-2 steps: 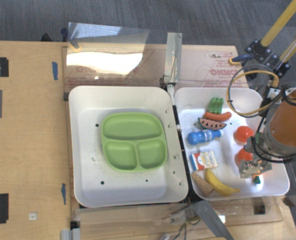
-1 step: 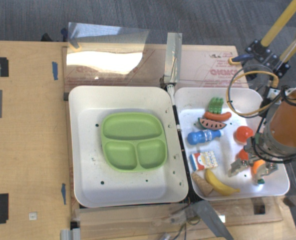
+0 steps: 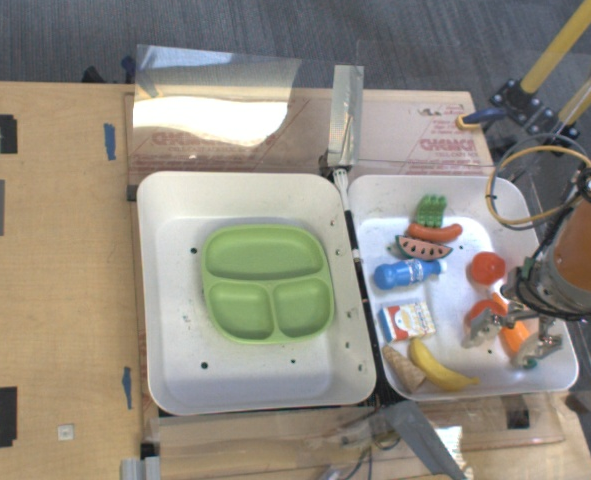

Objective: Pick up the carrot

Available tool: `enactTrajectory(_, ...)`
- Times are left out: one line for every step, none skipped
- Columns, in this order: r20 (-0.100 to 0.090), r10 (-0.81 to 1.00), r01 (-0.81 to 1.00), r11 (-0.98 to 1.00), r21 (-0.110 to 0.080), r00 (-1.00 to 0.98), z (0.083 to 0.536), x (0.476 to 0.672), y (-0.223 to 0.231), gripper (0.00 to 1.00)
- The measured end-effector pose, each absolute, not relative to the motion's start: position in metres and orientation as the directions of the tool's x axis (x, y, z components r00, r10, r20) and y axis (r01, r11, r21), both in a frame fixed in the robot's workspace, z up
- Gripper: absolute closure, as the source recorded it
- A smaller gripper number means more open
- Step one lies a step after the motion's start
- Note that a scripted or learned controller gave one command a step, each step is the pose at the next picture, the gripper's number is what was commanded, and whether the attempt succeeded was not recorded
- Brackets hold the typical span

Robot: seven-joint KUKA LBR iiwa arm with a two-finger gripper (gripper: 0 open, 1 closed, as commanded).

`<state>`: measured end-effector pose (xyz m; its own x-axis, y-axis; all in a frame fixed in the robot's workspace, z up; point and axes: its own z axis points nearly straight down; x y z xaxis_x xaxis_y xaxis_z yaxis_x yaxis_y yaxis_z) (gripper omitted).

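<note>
Fingers (image 3: 505, 335) spread astride the carrot (image 3: 514, 337), right bin (image 3: 565, 368).

A divided plate (image 3: 266, 281) sits in the left bin (image 3: 165, 268); toy foods, including a banana (image 3: 440, 365), fill the right bin (image 3: 375, 208).

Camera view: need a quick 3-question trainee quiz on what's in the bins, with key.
1. True or false: the green divided plate sits in the right bin.
2. Which lies nearest the pincer? A) banana B) carrot C) blue bottle
3. Fill in: the hot dog lies just above the ____ slice.

Key:
1. False. The plate is in the left bin.
2. B. The orange carrot is right at the pincer, near the right bin's front right corner.
3. Watermelon.
</note>
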<state>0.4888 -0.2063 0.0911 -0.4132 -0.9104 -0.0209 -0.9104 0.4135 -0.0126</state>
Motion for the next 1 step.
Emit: enactTrajectory(-0.018,-0.909,-0.909,0.416,-0.02,-0.416,0.1016,0.4901,-0.2087,1.0)
